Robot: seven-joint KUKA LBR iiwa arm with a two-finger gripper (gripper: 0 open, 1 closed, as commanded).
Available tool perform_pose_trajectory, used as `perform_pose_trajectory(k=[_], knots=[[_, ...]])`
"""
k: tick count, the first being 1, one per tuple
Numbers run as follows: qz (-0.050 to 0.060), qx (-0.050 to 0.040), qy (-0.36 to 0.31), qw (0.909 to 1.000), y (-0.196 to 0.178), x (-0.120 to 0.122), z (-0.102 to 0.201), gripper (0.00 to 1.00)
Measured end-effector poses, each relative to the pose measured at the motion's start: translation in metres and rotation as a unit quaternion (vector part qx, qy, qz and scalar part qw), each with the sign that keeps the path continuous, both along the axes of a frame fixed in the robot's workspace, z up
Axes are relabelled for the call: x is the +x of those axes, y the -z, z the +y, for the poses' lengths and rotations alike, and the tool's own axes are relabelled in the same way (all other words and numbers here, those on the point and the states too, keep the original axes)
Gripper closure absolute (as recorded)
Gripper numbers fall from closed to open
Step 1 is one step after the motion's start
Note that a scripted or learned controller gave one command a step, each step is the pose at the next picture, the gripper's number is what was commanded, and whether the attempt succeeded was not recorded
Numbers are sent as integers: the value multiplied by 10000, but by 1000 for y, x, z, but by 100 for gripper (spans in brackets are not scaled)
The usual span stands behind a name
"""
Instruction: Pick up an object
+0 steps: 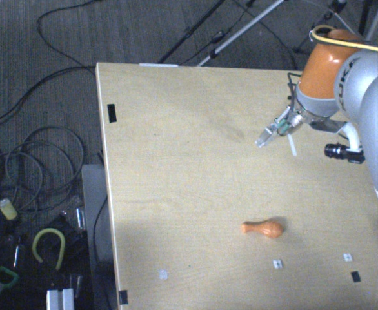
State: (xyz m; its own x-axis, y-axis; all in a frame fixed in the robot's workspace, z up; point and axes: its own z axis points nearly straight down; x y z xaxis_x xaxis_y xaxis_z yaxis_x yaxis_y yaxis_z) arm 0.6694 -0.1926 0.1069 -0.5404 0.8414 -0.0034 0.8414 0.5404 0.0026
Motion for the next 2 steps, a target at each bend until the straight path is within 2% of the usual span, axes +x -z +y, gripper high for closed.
perform_pose_trajectory(k=[1, 2], knots=[[9, 11, 87, 10000, -77, 0, 65, 100], [22, 17, 312, 9995, -77, -1, 124, 100]])
